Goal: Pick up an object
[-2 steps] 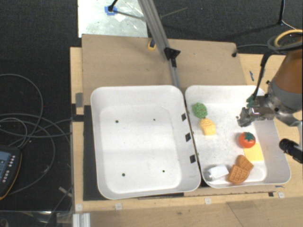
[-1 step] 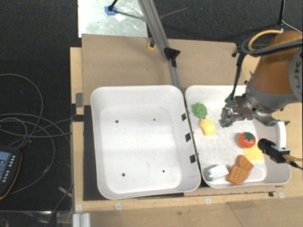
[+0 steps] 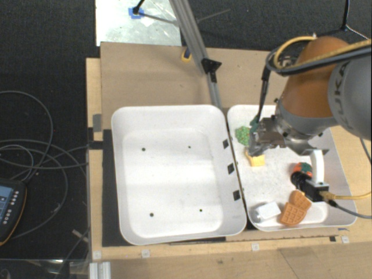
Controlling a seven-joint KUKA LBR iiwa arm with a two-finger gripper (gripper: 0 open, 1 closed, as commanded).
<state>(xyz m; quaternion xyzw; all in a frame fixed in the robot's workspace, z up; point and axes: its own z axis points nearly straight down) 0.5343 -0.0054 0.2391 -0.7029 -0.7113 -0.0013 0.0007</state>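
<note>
A white block point(image 3: 267, 211) and a waffle point(image 3: 295, 208) lie side by side at the near end of the right bin point(image 3: 273, 182), the block on the left, the waffle on the right and tilted against the bin's near wall. Farther in, by the right wall, sits a small orange and green thing point(image 3: 302, 168), too small to make out.

A yellow block point(image 3: 257, 160) lies on the floor of this bin toward its left wall, about midway along. The gripper point(image 3: 256, 149) hangs directly over the block's far edge, and from this angle I cannot tell whether it is open or closed, nor whether it touches the block. A green thing point(image 3: 242, 135) lies just left of the gripper, close to the left wall and a little farther off than the yellow block.

The arm point(image 3: 317, 80) comes in from the right across the far right part of this bin. The left bin point(image 3: 168, 173) stands touching the right one, with black clips point(image 3: 231, 168) along the shared edge. A grey pole point(image 3: 195, 34) slants over the far side of the bench point(image 3: 145, 74).
</note>
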